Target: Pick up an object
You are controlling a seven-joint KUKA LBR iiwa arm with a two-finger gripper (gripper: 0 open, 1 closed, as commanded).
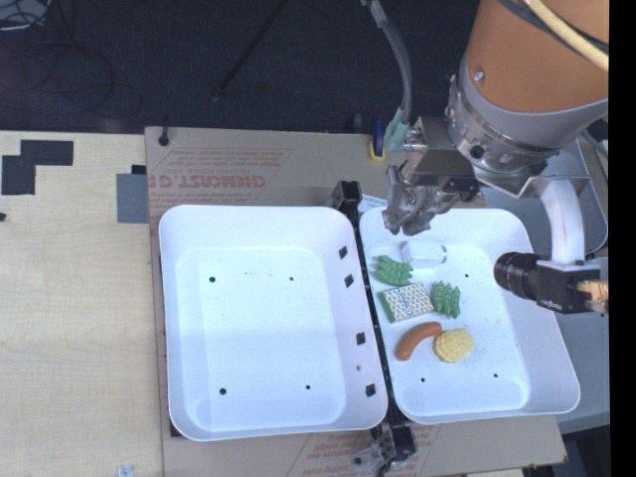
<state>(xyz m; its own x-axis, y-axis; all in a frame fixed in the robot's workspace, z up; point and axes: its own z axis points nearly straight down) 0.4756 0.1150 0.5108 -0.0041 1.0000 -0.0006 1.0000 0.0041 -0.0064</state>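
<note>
In the right bin (517, 386) lie several small things: a green pea-pod piece (393, 269), a clear plastic cup (426, 254), a green-edged patterned card (407, 302), a small green bushy piece (446, 298), a brown sausage (418, 339) and a yellow corn-like piece (453, 345). My gripper (409, 219) hangs over the bin's far left part, just above and behind the clear cup and the pea pod. I see nothing between its tips.
The left bin (179, 266) sits beside the right one, joined by a black clip strip (360, 306). A black cylindrical device (532, 278) reaches in over the right bin's right side. A grey hose (397, 58) hangs behind the gripper.
</note>
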